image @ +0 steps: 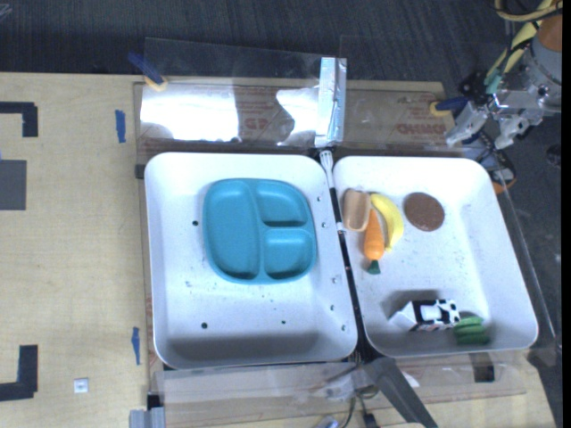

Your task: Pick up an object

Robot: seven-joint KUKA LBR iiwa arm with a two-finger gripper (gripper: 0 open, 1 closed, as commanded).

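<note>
Currently, two shallow white bins are sitting side by side on the bench. The left bin [169, 328] is holding a blue divided tray [260, 229], lying flat near the bin's middle with its compartments facing up.

Moving right, the right bin [500, 266] is holding the loose objects. Against its left wall, a tan cup-like piece [355, 209] is lying beside a yellow banana [387, 216], and the two appear to be touching. An orange carrot [373, 243] is resting just below them, its green end pointing down. A round brown disc [424, 211] is lying apart from this cluster, toward the bin's upper middle. Near the lower edge, a black-and-white toy [434, 314] is sitting just beside a green item [470, 330].

Farther right, beyond the upper right corner of the right bin, the gripper [489, 125] is hovering outside the bin, well apart from every object. Whether it is parted or closed cannot be told at this angle.
</note>
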